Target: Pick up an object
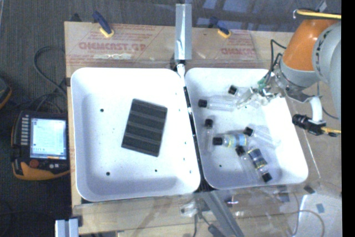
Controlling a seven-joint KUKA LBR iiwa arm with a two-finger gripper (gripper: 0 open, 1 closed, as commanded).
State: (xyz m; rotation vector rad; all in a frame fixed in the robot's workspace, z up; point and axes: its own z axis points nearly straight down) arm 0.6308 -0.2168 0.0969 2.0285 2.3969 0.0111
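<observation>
Several small clear vials with black caps lie scattered in the right bin (283, 125). One long vial (219, 102) lies near the bin's far left, another (232, 141) in the middle, and a darker one (258, 161) by the near wall. A black ribbed rectangular block (145, 127) lies flat in the middle of the left bin (97, 158). My gripper (265, 89) hangs low over the far right corner of the right bin, right beside a clear vial (244, 96). The wrist and glare blur its tip.
A teach pendant (41, 144) sits off the bench at the left. A metal post (182, 30) stands between the bins at the back, with a blue clamp (101, 22) and a yellow clamp (222, 31) on the board's far edge.
</observation>
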